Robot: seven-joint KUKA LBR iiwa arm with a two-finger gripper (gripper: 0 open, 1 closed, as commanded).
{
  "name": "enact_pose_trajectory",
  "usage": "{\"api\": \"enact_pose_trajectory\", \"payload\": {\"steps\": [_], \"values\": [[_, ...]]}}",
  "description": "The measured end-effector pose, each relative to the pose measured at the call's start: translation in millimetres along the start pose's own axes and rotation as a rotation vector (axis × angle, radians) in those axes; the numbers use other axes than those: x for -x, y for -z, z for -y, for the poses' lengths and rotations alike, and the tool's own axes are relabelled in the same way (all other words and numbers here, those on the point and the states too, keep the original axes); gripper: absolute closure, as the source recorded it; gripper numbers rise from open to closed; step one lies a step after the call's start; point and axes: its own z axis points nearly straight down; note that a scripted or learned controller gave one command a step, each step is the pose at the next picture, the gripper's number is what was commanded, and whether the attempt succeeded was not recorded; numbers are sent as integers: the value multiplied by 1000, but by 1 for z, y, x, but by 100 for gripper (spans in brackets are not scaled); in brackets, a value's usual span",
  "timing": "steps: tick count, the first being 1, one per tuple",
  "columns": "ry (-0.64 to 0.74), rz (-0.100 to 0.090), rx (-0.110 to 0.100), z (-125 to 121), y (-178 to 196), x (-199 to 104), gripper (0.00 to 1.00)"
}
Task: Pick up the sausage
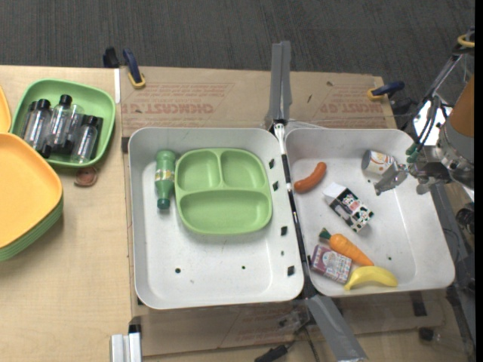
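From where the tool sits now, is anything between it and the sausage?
Nothing visible blocks it. The tool hovers at the right bin's far right; the sausage lies left across bare floor. The carton sits just below that line.

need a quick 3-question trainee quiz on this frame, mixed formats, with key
1. True or false: the orange-red sausage lies in the left white bin.
2. Which thing touches the yellow banana? A) the green plastic bottle B) the orange carrot C) the black-and-white patterned carton
3. Fill in: the green three-compartment tray sits in the ____ bin.

Key: 1 false, it lies in the right white bin, near the top left corner. 2 B. 3 left.
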Motion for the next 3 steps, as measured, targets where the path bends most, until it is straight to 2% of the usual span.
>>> {"api": "enact_pose_trajectory", "payload": {"steps": [1,2,3], "values": [[0,0,-2,0,8,1,100],[-312,-1,0,44,-117,5,100],[-415,-2,0,64,-118,33,100]]}}
